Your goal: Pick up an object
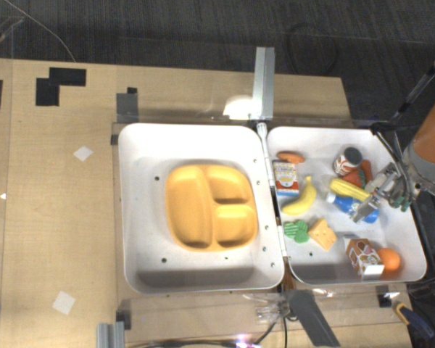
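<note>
**Camera view: end effector low in the right bin, among the toy foods**

You see the end effector reaching in from the right, low over the right bin. You cannot tell from this slant whether it is open or closed, and no object can be seen gripped in it. Its tip lies against the blue object and just beside the yellow corn cob, which lies directly to its left. The dark-topped round can stands just above the cob.

Count the right bin's contents:
- one banana, near the bin's left wall
- one small carton touching the banana
- one orange-red sausage-like piece above the carton
- one green piece and one cheese wedge, side by side below the banana
- one patterned box with one orange touching it, at the bin's lower right, well apart from the end effector

The left bin holds one yellow divided tray. Both bins rest on the bench.
</note>
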You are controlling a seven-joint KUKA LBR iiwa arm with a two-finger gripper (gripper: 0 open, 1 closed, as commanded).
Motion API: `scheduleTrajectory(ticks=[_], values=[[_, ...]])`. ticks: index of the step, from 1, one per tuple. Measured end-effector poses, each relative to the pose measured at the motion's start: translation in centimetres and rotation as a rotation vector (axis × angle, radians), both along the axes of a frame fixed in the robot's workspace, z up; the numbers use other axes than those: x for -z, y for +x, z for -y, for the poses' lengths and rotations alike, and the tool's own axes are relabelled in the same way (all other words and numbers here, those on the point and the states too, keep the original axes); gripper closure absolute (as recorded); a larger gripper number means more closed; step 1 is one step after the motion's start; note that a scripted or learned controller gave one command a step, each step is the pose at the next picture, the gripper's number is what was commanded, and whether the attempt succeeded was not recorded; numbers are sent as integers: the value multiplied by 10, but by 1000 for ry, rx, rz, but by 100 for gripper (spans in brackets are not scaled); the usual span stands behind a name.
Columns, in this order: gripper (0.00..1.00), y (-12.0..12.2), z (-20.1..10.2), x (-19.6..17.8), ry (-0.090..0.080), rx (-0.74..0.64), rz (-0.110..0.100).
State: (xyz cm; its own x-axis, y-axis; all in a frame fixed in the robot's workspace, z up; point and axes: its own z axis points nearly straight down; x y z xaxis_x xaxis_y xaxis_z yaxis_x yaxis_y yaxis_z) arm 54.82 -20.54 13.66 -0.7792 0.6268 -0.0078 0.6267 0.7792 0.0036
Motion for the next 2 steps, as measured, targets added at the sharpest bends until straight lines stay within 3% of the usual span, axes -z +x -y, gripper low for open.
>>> scheduleTrajectory(ticks=[1,2], values=[[0,70,-31,31,4,352,0],[0,79,-20,-63,3,444,10]])
